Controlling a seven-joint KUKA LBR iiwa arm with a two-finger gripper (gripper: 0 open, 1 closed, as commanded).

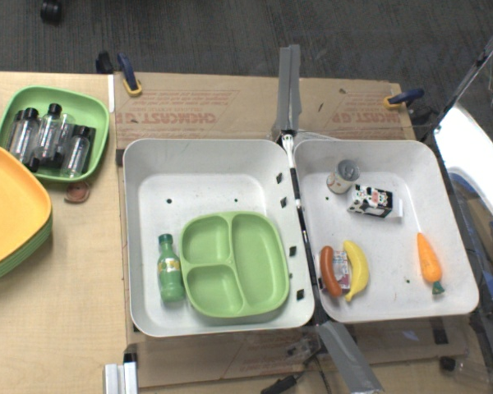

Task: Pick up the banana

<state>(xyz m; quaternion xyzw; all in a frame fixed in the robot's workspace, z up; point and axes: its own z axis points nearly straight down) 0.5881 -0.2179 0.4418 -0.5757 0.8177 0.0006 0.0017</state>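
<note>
Camera view | banana [357,270] untouched in the right bin [411,153], touching the hot dog [331,271] | step: approach — gripper state: cannot tell | next: descend over banana

A single fixed camera looks down from above the worktop [82,327] at a slant, standing on its near side and facing the far floor [230,15]. It sits far enough back to take in both white bins whole, the left bin [144,179] and the right bin [419,171], side by side at centre, with the worktop's far edge and a strip of floor beyond.
</note>
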